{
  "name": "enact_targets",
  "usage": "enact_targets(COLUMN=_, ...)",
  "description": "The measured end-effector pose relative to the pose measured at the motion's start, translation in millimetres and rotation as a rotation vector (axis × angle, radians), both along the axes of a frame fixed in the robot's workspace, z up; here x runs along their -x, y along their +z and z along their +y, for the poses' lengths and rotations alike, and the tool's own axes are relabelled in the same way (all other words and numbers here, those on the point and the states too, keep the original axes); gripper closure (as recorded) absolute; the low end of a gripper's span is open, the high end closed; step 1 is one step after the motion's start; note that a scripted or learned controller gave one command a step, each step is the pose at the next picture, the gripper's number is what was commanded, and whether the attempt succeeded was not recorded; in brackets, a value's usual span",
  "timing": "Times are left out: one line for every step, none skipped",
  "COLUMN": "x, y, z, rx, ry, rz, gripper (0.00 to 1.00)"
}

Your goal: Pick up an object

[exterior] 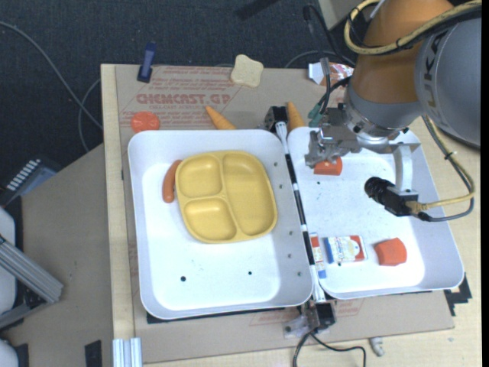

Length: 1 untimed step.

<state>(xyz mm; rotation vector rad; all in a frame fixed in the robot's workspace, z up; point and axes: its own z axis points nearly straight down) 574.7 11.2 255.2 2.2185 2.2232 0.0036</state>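
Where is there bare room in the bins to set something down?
Left bin: bare floor in front of the yellow plate. Right bin: open middle between the gripper and the small carton. Crowded at the right bin's far end, around the gripper and the orange block.

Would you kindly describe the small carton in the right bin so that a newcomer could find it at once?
Start at the right bin and look along its near edge. The carton lies flat there beside the divider, left of an orange block. It alone bears printed red, white and blue.

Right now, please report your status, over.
Hand low in right bin, over small red block. No grasp confirmed. Red piece and carton lie apart.
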Motion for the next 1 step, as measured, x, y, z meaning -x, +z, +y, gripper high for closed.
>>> enact_targets(x=3.2, y=-44.9, z=41.0, rx=0.0, ry=-0.001, rz=0.005, gripper=1.0)
